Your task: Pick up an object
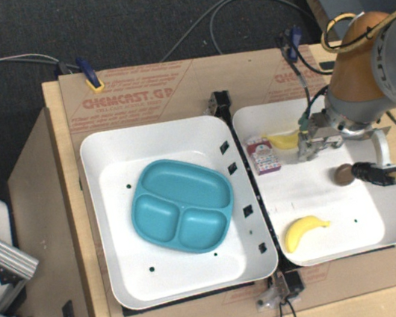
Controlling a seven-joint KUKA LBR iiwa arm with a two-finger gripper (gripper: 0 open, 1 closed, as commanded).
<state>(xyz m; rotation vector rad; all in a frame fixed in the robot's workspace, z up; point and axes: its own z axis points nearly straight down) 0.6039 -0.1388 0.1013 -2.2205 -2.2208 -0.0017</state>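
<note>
My gripper [308, 146] hangs low over the back of the right bin [393, 229], with the grey arm and its orange band [355, 65] reaching in from the right. Just left of the gripper lies a small yellow object [283, 140], and beside that a pink-and-white box [263, 156]. A yellow banana [303, 231] rests near the bin's front edge. A brown round object [344, 174] sits to the right of the gripper, next to a black part on the arm's side. I see nothing held by the gripper.
The left bin [128, 280] holds a blue divided plate [181, 205]. A black divider with clips [245, 183] runs between the bins. Cables loop behind the bench and along the right side.
</note>
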